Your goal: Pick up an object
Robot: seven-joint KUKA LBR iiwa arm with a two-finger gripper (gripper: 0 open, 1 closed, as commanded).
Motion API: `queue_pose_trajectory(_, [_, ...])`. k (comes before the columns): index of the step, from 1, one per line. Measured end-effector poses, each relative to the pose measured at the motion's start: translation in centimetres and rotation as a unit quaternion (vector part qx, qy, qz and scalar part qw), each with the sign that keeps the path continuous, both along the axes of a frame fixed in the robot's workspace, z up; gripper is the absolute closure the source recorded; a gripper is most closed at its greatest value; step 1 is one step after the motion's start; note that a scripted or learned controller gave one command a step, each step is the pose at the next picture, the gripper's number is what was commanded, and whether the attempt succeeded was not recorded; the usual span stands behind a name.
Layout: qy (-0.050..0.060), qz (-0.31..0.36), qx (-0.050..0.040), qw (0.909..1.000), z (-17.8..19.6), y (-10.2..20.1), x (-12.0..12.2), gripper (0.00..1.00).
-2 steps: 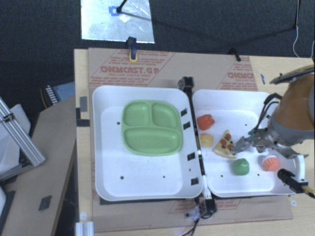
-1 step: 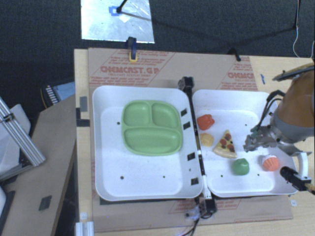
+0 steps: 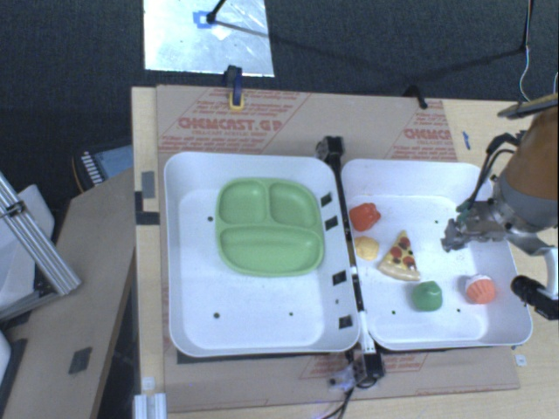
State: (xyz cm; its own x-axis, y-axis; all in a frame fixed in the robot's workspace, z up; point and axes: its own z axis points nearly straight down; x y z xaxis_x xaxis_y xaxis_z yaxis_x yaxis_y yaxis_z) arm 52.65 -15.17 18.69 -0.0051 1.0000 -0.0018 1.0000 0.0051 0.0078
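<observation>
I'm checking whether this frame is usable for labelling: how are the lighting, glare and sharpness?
Camera view: even, soft light with faint shadows; glare on the foil sheet at the top; the pizza slice and green tray are fairly sharp; the gripper is darker and slightly blurred.

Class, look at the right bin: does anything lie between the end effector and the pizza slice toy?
Nothing visible does. The end effector is near the right bin's right side, and the pizza slice lies to its left in the view with bare white floor between them. The green piece and cupcake lie nearer the camera, off that line.
</observation>
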Motion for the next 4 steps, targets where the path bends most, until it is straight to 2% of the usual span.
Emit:
queue_pose_trajectory(2, [0.0, 0.0, -0.0002, 1.0, 9.5, 0.1, 1.2, 1.0])
queue_pose_trajectory(4, [0.002, 0.003, 0.0018, 1.0, 8.8, 10.1, 2.6, 1.0])
